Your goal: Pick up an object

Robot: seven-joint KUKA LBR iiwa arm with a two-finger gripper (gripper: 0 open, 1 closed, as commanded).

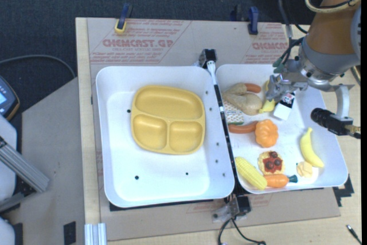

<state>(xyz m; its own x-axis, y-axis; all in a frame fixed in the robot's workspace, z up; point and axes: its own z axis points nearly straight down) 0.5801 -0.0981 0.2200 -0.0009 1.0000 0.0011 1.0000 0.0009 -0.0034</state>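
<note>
While the grey arm with its orange band reaches in from the right, its gripper hangs low over the top part of the right bin. I cannot tell if it is wide or closed, because it is too small and dark to make out. A small yellow piece and a white block sit right by its tip. Just beside them lies a pale lumpy toy with a sausage above it. A little orange pumpkin sits near the middle, close to another sausage. A banana lies toward the right side. Down at the bottom are a corn cob, a tiny pizza and a carrot. The left bin holds a yellow tray with three parts.
</note>
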